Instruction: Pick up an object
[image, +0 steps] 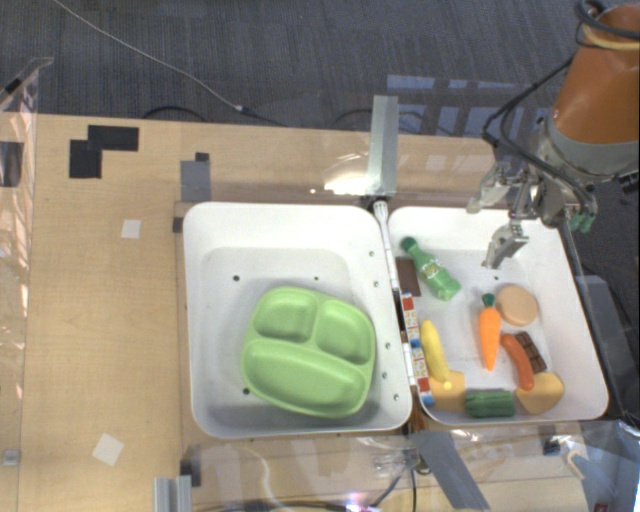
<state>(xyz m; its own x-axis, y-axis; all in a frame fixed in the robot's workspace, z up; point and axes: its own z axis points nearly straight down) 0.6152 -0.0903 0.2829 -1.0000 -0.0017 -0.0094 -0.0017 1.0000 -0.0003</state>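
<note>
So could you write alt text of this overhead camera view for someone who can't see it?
A grey and orange robot arm's gripper hangs over the back of the right bin, which holds toy food: a green bottle, carrot, banana, and cucumber. The left bin holds a green divided plate.

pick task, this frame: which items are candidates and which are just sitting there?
Candidates, all in the right bin:
green bottle
carrot
banana
round tan piece
hot dog
dark green piece
Hand above the bin's far end, holding nothing.

Just sitting there:
green divided plate in the left bin
</note>
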